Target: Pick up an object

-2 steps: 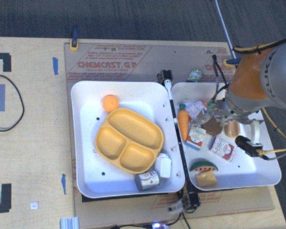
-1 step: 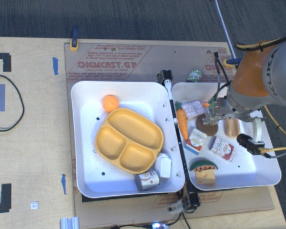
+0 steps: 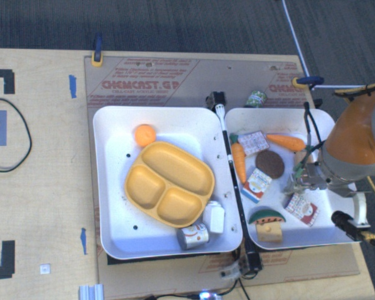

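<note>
My gripper (image 3: 299, 184) is low in the right bin (image 3: 325, 237), right of its middle, and the grey wrist with its orange band (image 3: 356, 136) hides most of it. Just below it lies a red and white packet (image 3: 303, 210). Left of the gripper sit a brown round disc (image 3: 270, 164) and a small white packet (image 3: 257, 183). One orange carrot (image 3: 286, 142) lies at the back of the bin, and a second carrot (image 3: 239, 161) runs along its left wall. I cannot see anything held.
The right bin also holds a printed packet (image 3: 253, 142), a green and red slice (image 3: 267, 216) and a tan block (image 3: 270, 231). The left bin (image 3: 106, 167) holds a yellow divided plate (image 3: 169, 183), an orange ball (image 3: 145, 134), a white carton (image 3: 215, 217) and a can (image 3: 192, 235).
</note>
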Tool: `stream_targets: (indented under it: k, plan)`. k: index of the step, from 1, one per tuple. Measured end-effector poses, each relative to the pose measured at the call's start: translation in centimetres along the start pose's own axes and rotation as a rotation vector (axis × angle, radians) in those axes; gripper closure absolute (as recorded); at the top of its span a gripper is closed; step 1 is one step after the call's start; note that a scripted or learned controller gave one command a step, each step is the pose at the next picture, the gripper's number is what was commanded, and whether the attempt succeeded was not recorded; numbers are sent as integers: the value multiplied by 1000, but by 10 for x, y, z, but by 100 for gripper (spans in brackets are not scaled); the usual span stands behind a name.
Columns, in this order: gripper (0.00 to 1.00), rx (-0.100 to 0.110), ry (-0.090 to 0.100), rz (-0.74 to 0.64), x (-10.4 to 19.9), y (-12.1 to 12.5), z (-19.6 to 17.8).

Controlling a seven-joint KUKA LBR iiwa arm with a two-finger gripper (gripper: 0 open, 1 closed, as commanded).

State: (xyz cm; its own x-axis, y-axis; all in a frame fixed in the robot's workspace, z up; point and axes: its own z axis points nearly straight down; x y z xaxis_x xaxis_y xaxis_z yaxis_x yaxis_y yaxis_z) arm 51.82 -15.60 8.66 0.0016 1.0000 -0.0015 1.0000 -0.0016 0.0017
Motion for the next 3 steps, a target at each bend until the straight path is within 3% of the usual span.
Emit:
stream_targets:
  k: [1,2,3]
  plan:
    - [100,-7,1,-3,61,52,-1]
    - [100,3,2,0,16,-39,-9]
    - [100,-7,1,-3,61,52,-1]
